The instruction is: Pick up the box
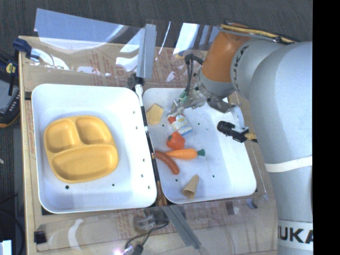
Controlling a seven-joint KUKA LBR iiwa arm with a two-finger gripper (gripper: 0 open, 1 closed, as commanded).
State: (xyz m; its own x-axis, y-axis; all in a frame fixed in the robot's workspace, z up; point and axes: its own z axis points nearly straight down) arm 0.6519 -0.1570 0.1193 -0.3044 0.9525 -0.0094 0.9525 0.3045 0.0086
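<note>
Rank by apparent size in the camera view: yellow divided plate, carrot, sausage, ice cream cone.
1. yellow divided plate
2. carrot and sausage, too alike to separate
3. ice cream cone

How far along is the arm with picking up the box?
Done: the arm has reached into the right bin, and the gripper sits right above the small box. In hand: it is lining up over the box, which lies on the bin floor beside the carrot. Left: gripping and lifting it.
</note>
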